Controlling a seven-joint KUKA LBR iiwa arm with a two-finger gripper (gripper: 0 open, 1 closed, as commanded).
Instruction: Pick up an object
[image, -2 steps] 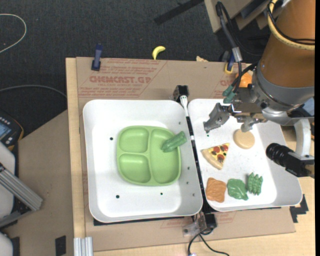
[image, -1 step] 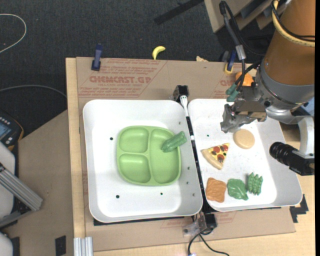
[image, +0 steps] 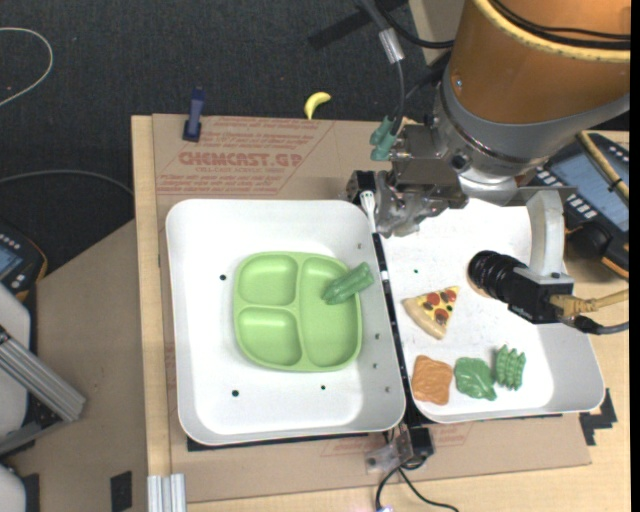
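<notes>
Two white bins (image: 190, 300) sit on brown cardboard (image: 240, 160), a green plate (image: 290, 325) in the left one, while the gripper (image: 400, 215), whose state I cannot tell, hangs above the right bin's corner.

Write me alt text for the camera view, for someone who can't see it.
A grey and orange arm hangs over two white bins, its gripper above their shared edge. The left bin holds a green divided plate with a green toy on its rim; the right bin holds a pizza slice and other toy food.
</notes>
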